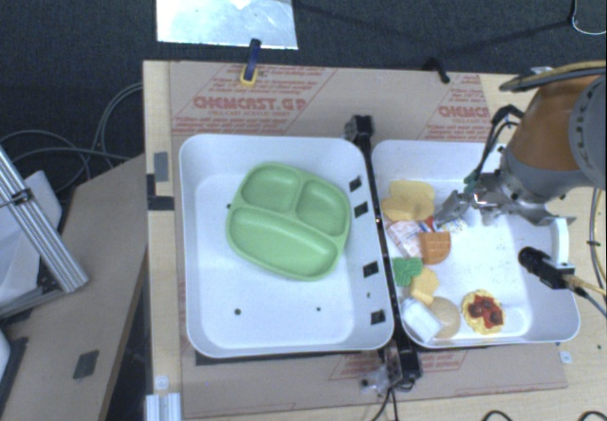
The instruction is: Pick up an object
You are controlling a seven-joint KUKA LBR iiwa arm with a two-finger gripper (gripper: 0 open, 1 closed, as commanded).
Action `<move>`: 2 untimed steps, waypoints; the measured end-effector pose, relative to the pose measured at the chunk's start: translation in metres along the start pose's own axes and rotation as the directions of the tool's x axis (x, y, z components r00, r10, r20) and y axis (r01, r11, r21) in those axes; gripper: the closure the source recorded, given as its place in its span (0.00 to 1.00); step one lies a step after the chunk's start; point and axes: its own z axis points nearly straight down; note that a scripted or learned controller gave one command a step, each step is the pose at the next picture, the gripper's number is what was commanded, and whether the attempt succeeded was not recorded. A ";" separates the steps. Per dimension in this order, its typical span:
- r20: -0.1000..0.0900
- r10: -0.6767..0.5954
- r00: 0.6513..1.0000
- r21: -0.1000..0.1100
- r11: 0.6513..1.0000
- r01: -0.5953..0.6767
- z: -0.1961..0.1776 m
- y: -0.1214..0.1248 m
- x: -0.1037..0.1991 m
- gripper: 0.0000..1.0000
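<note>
The right bin (531,263) holds a cluster of toy food along its left side: a yellow cheese wedge (410,199), an orange piece (435,246), a green piece (407,269), a small yellow block (425,285), a white round piece (438,318) and a small pizza with red topping (484,311). My gripper (453,209) hangs low over the bin's upper middle, just right of the cheese wedge and above the orange piece. Its fingers point left toward the cluster, and I see nothing between them.
The left bin (209,296) bears a green divided plate (287,219) in its upper middle. A black divider with clips (373,248) runs between the bins. The arm's grey and orange body (560,139) stands over the right bin's upper right corner.
</note>
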 end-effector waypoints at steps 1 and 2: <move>-0.002 0.000 1.000 -0.006 1.000 0.000 0.029 0.003 0.001 0.00; 0.011 0.000 1.000 -0.025 1.000 0.000 0.013 0.006 -0.004 1.00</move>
